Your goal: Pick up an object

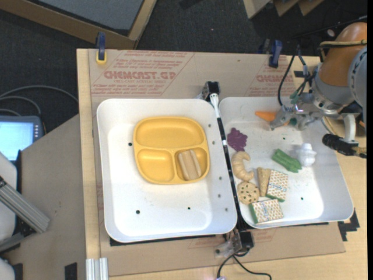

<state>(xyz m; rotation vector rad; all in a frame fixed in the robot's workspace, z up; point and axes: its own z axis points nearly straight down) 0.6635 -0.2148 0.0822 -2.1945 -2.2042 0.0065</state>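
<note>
- Near edge: bench [175,255], brown board w/ red print, cables at front.
- Left bin [116,203]: yellow divided plate [171,149], tan bread piece [188,164] in its lower-right compartment.
- Right bin [326,206]: cracker packs [272,197], round cookie [247,192], croissant [242,165], purple piece [236,139], green piece [287,160], white object [305,154].
- Farther back in right bin: orange carrot-like piece [265,116] just beside gripper [289,118]; gripper low over bin's far part, pincer state — can't tell.
- Arm [344,69] enters from right.
- Far: blue clamps [101,46] on board's back edge; dark carpet [192,28], boards beyond.
</note>
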